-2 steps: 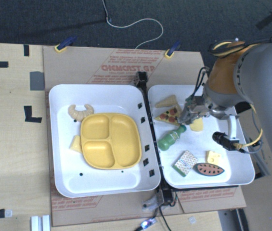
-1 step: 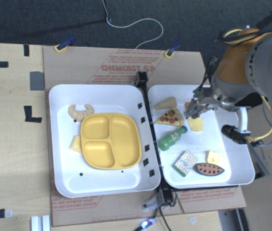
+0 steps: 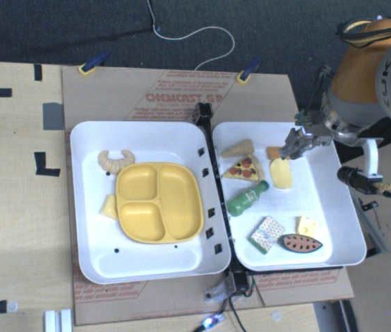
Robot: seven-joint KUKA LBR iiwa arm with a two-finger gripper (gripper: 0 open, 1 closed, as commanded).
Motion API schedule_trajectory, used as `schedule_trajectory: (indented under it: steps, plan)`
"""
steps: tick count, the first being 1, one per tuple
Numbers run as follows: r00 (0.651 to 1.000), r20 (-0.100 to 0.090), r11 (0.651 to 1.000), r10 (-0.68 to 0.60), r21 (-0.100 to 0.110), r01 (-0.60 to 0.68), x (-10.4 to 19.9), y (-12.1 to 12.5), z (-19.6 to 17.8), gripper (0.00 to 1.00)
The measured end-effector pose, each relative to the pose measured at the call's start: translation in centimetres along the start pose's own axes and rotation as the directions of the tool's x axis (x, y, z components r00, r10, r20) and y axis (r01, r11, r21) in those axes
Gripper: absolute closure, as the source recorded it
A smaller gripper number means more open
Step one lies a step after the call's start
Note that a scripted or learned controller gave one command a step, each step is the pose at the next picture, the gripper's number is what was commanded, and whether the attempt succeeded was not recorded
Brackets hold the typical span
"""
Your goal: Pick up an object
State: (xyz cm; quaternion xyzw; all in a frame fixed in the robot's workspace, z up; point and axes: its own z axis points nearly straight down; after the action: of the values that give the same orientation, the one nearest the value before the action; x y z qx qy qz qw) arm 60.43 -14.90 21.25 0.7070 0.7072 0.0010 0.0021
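Two things blur the view: the arm's bulk is cut off at the right edge, and the fingers (image 3: 293, 146) are too small and dark to show whether they are open, closed, or gripping anything. They hang over the right bin (image 3: 333, 185) near its far edge, just above a pale yellow, rounded toy (image 3: 282, 174) lying beside a small orange piece (image 3: 273, 153).
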Motion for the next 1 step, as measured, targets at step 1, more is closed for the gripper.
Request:
schedule_trajectory:
  steps: [1]
  plan:
    - [1.000,-0.002,1.000,-0.001,0.004,0.001,0.05,0.03,-1.23,1.00]
